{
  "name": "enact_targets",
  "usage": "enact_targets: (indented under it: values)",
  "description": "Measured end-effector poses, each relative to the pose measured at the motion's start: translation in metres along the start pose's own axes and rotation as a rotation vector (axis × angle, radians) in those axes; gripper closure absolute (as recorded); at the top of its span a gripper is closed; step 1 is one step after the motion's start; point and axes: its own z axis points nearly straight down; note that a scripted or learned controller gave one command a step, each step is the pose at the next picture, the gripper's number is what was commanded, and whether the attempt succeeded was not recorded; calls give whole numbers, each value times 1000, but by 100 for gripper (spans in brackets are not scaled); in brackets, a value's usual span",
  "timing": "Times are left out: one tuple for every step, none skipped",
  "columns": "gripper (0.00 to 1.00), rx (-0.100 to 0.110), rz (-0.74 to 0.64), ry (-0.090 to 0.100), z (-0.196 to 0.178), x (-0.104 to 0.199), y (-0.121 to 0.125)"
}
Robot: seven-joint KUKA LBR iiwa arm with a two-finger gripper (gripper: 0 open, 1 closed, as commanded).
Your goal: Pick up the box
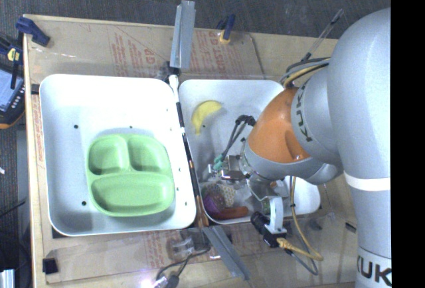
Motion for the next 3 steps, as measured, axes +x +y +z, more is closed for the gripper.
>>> enact_targets:
  values:
    - [100,0,-3,0,-10,0,1]
    - [100,0,-475,0,-100,41,-4]
    - [100,-2,-797,0,-159,38,38]
